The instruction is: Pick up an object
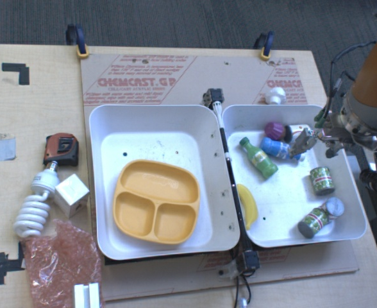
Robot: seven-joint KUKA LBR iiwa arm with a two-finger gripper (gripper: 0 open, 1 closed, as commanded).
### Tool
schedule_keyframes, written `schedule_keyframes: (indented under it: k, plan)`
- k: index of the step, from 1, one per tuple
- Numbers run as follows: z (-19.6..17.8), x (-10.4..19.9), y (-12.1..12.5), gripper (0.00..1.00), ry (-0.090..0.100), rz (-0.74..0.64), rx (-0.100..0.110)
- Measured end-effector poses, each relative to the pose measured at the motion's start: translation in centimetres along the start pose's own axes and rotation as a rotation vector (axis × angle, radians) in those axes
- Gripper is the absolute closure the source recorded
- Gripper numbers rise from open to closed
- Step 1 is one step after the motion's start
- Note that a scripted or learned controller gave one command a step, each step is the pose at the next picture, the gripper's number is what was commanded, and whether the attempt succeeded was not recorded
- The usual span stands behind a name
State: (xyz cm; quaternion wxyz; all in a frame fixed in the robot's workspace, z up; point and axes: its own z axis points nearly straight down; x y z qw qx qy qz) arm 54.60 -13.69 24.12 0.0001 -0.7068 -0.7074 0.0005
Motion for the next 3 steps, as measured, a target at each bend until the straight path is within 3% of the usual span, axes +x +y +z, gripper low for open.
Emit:
schedule_keyframes:
  k: [1, 2, 3]
  plan:
    - [13.8, 1.2, 4.8, 0.0, 0.0, 0.001, -0.001]
    - [12.8, 1.2, 4.8, 1.0, 0.0, 0.002, -0.002]
    - [4.9, 8.2, 9.1, 1.0, -0.001, 0.0, -0.001]
